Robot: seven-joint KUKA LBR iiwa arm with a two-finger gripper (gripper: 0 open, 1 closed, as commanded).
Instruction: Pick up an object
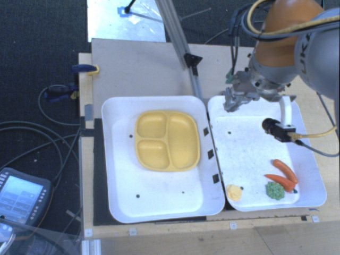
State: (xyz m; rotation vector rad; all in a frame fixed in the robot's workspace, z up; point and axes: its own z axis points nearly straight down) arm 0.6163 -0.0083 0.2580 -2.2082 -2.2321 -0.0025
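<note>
The right bin holds small food items near its front edge: two orange carrot-like pieces, a green broccoli piece and a pale yellow lump. My gripper hangs over the bin's far left corner, well behind those items. I see nothing between its fingers. A yellow divided plate lies in the left bin.
A black part with a white bracket juts out beside the wrist, over the right bin's far right area. A metal pole slants across the bench behind the bins. Cables and a teach pendant lie at the left.
</note>
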